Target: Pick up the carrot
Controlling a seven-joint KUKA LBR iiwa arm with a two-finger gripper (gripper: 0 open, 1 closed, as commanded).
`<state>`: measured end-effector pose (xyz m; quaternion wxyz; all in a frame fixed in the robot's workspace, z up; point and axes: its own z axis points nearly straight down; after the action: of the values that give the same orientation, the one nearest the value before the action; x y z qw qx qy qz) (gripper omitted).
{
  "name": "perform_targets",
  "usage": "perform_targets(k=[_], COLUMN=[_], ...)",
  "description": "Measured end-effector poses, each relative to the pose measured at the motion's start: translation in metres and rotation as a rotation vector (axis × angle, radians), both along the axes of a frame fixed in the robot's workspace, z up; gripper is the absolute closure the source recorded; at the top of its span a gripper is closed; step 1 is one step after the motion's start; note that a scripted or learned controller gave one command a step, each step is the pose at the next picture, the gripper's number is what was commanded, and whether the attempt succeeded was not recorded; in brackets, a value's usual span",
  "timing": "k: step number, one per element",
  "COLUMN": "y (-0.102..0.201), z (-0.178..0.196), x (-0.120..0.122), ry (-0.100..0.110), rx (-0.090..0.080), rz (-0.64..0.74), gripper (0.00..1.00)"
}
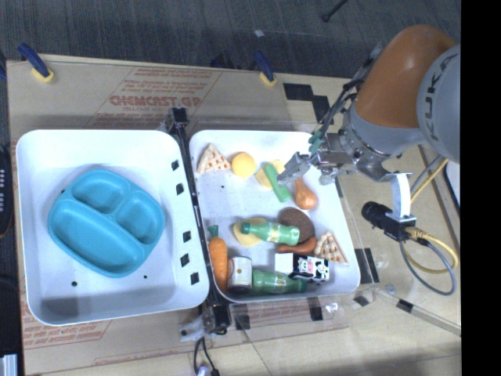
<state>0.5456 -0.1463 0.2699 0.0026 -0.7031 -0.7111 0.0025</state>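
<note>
Holding carrot [218,260] w/ toy food: right bin [337,198]; left bin [35,155], blue tray [106,222].

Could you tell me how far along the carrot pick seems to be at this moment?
Nothing looks done yet: the carrot lies against the left wall of the right bin, near its front. The tool hovers over the back right of that bin, above a drumstick, well away from the carrot. Reaching, grasping and lifting all remain.

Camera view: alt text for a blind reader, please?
The gripper hovers over the right bin of toy food, far from the carrot at its near-left wall. The left bin holds a blue tray.
</note>
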Motion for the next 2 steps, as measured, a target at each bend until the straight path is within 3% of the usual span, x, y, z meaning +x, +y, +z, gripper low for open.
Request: perform_targets(k=[1, 2], y=[0.013, 0.041], z=[-0.122, -0.174], x=[0.021, 0.111], ry=[0.008, 0.003], rx=[0.000, -0.008], rz=[-0.213, -0.158], gripper=[0.00, 0.00])
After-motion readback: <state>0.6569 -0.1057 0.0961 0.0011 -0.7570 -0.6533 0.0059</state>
